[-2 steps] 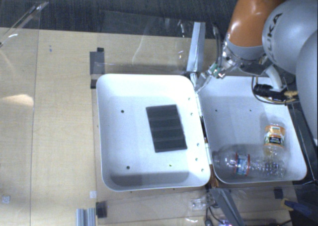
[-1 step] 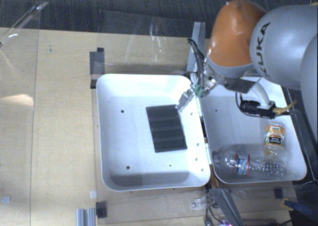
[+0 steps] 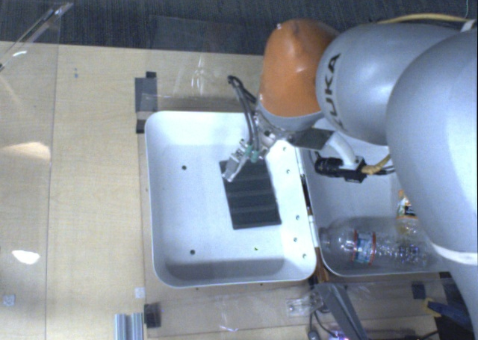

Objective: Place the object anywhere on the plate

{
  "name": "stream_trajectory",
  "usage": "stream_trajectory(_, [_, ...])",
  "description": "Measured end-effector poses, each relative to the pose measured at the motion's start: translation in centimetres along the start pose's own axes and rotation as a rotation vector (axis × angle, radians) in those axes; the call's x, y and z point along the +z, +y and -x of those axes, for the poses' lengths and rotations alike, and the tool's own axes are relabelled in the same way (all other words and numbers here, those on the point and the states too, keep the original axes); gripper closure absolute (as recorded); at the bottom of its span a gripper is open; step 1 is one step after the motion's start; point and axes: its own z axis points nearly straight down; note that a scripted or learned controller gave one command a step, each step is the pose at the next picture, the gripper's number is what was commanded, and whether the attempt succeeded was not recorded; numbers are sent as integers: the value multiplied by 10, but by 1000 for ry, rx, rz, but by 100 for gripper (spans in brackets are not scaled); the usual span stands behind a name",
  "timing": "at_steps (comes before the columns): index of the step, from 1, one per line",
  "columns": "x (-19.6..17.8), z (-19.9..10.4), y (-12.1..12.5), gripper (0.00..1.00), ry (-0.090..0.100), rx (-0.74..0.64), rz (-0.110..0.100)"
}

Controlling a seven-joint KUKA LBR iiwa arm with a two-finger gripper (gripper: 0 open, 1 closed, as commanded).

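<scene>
My gripper [image 3: 251, 195] appears as a dark, ribbed, rectangular block hanging over the middle right of the left white bin [image 3: 172, 204]. A small metal fitting with a cable sits at its upper end, just below the orange band of the wrist [image 3: 295, 69]. I see nothing held in the gripper, and whatever lies under it is hidden. A clear plastic bottle [image 3: 371, 247] lies on its side in the right white bin [image 3: 332, 200], near the front wall.
The grey arm covers most of the right bin and the upper right of the view. A small orange and white item [image 3: 407, 215] peeks out beside the arm in the right bin. Clear plastic sheeting covers the wooden bench [image 3: 75, 181] to the left.
</scene>
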Motion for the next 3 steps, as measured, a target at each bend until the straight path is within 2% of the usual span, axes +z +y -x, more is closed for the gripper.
stream_trajectory(1, [0, 0, 0, 0, 0, 1, 0])
stream_trajectory(2, [66, -26, 15, 0, -10, -235, 9])
stream_trajectory(3, [58, -68, 98, 0, -1, -171, 3])
